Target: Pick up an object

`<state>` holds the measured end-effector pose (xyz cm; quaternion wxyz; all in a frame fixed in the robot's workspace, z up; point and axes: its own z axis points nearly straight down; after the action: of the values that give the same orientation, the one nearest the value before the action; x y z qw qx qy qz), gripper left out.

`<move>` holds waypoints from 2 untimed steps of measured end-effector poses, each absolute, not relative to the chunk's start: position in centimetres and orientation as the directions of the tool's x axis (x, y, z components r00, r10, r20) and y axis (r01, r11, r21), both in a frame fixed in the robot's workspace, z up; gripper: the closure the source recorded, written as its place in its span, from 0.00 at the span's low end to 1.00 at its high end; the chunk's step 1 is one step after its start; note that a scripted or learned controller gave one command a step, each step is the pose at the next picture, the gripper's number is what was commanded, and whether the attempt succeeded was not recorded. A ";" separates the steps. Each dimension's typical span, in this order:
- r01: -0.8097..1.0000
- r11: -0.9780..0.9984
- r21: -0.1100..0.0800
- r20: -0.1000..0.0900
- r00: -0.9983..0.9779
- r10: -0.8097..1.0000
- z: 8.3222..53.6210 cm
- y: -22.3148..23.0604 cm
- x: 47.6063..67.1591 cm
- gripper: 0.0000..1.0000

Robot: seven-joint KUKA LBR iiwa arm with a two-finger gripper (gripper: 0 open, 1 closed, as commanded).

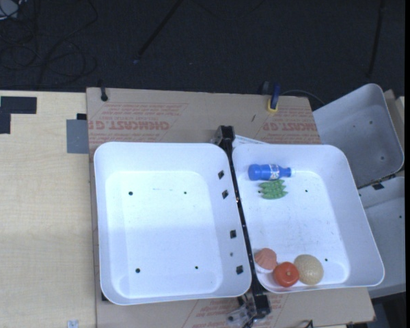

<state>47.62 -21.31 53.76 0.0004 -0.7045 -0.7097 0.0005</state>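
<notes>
End effector: open or closed, cannot tell; reach due from the right. In right bin [318,227], blue bottle [268,172] flat near far wall, long axis left-right, cap rightward. Green toy [273,190] just beside. Red ball [285,274], tan ball [309,268] clustered at near wall.

The pale wood-grain counter [34,203] carries a brown printed cardboard sheet [191,115] toward its right side. On that sheet two shallow white plastic bins sit side by side, rims touching: the left bin [109,217] and the right bin [359,251] (black clips run along their shared edge). Dark grey patches [14,111] mark the counter's far left corner.
</notes>
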 end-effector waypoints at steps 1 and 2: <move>1.000 0.007 -0.003 0.000 -0.007 1.000 53.1 -21.3 47.6 0.00; 1.000 0.009 -0.001 0.000 -0.009 1.000 53.8 -21.3 47.6 0.00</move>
<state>47.62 -21.31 53.76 0.0003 -0.7037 -0.7105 0.0006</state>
